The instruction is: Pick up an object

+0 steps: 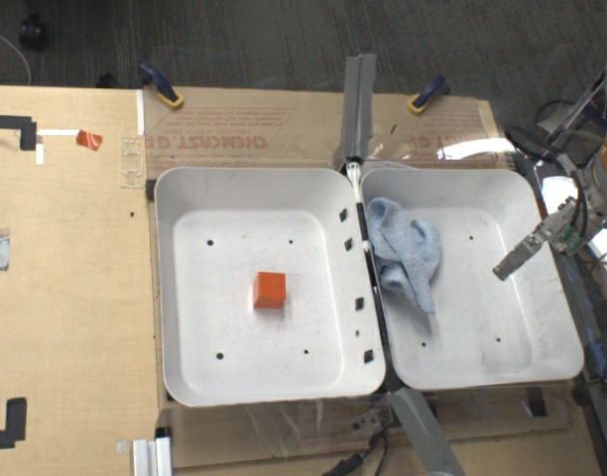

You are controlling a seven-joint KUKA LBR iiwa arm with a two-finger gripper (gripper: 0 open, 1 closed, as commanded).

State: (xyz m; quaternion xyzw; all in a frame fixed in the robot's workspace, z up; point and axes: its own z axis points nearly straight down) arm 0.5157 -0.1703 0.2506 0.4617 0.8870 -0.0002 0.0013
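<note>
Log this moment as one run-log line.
gripper: over right bin, right side, holding nothing | blue cloth: crumpled, right bin's left side | orange block: left bin | pick: not made

orange cube (270,291) | flat, mid left bin || blue cloth (407,261) | crumpled, right bin's left side

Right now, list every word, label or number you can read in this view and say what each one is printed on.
"CHEMCAST GE...": red print on the clear, paper-backed sheet behind the two bins; it appears mirrored, and the letters after "GE" are too blurred to read.
A second row of the same red print runs along that sheet's far edge; too faint to read.
No print shows on the orange block, the blue cloth or the bins.
</note>
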